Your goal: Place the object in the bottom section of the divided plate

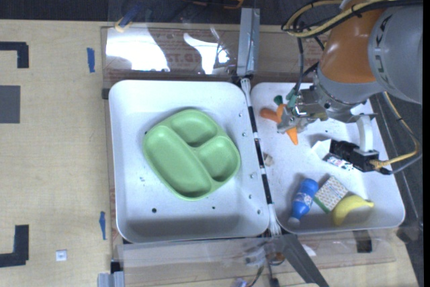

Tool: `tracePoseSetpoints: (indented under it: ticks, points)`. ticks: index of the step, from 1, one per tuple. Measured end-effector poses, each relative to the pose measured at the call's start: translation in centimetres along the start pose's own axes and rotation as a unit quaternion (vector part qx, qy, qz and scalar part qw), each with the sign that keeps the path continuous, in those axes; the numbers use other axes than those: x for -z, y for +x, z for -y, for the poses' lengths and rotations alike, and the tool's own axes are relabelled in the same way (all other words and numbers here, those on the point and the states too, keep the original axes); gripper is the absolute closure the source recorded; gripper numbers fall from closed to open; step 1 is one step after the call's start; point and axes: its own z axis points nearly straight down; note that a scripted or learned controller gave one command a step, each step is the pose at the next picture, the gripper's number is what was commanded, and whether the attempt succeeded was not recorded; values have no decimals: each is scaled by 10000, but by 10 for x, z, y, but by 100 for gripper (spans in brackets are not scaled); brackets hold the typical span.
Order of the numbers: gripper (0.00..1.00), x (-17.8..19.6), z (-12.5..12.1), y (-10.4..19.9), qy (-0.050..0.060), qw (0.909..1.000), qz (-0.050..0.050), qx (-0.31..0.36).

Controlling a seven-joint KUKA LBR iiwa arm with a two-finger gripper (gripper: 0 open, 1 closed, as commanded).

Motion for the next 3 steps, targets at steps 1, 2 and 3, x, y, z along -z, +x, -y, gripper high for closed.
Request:
tracePoseSetpoints:
  ticks: [1,2,3]
  points:
    - [100,1,-59,54,-8,9996,-4,276]
    - [0,1,-59,54,-9,9996,-3,276]
    - [100,11,-61,55,-29,9996,6,291]
